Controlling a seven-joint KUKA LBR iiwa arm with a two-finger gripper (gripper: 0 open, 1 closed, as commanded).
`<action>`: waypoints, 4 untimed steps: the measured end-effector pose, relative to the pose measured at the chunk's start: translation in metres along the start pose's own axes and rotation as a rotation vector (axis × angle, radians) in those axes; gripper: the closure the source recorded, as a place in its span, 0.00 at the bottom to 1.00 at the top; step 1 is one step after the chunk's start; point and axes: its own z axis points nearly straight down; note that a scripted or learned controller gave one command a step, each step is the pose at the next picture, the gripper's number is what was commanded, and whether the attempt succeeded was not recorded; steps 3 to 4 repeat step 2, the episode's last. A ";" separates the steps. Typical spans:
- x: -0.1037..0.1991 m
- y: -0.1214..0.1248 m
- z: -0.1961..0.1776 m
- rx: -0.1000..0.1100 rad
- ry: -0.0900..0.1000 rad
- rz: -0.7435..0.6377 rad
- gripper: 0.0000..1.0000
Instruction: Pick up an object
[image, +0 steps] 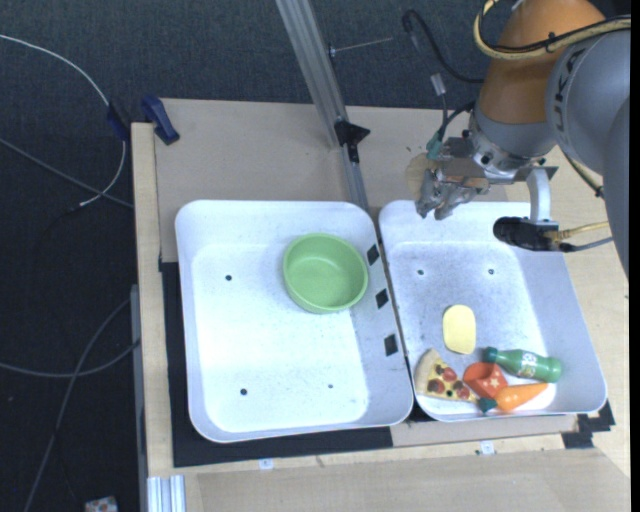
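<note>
Lying in the right bin (560, 300), near its front edge, are 5 small things, any of which could be picked. The yellow piece (459, 329) sits nearest the bin's middle. The pizza slice (440, 378) lies in the front left corner of that bin, just in front of the yellow piece. A red piece (484, 380) touches the slice on its right, a green bottle (523, 364) lies on its side just behind the red piece, and a carrot (520, 397) lies by the bin's front wall, close under the bottle.

The pincer (437, 204) hangs over the back left corner of the right bin, well apart from the 5 things, with nothing between its tips; how far apart they stand I cannot tell. The arm (545, 80), grey with an orange band, rises behind the bin's back edge.

The left bin (200, 300) touches the right bin's left side and holds 1 green bowl (324, 272), upright, towards its back right. Both bins rest on the table (240, 150).
</note>
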 end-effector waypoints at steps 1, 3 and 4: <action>0.061 -0.009 -0.015 0.001 0.000 -0.001 1.00; 0.119 -0.026 -0.008 0.008 -0.001 -0.001 1.00; 0.119 -0.026 -0.008 0.008 -0.001 -0.001 1.00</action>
